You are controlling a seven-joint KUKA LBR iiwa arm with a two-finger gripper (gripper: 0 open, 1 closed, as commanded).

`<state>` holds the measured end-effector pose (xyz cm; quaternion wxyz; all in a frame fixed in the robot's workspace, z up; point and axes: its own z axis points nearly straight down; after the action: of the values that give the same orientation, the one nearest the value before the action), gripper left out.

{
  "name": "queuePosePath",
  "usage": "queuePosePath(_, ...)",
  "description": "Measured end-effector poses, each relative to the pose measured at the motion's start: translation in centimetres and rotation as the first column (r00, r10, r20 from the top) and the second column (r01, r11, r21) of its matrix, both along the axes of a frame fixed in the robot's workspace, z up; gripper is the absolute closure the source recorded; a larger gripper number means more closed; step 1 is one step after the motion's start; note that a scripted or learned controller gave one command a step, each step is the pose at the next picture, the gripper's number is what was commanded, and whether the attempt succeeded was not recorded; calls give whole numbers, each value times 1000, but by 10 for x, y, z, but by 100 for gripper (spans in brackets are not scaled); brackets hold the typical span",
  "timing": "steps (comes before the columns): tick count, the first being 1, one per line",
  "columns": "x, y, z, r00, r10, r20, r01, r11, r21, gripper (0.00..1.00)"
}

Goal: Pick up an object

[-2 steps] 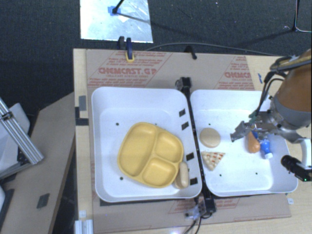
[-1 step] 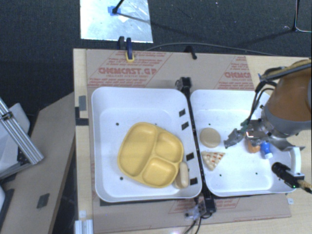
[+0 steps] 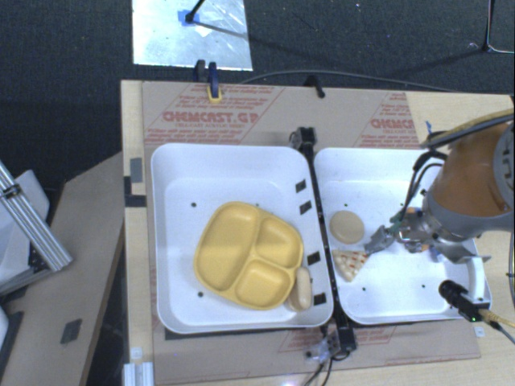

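In the right bin [image 3: 402,308] lie a round tan cookie [image 3: 348,226] and, just below it, a triangular pizza-like slice [image 3: 350,263]. My gripper [image 3: 378,240] reaches in from the right and hovers low between the two, its tip just right of the cookie and above the slice. Nothing shows between its fingers. In the left bin [image 3: 185,175] sits a yellow divided tray [image 3: 248,254], with a pale bread roll [image 3: 302,288] against the tray's lower right corner.
A black divider [image 3: 318,215] with clips separates the two bins. The arm's orange band [image 3: 479,175] and grey wrist cover the right bin's right side. A black part [image 3: 460,297] sticks out at the bin's lower right corner.
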<state>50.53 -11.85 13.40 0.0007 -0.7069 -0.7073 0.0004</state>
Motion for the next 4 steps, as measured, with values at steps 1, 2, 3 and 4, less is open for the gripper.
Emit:
queuePosePath(1,3,2,-47,1000,2,4,-2,1000,7,0)
queuePosePath(2,6,2,-33,1000,4,17,-4,1000,2,100)
queuePosePath(3,3,5,12,1000,3,6,-3,1000,-1,100)
queuePosePath(4,5,8,56,1000,4,8,-4,1000,-2,100)
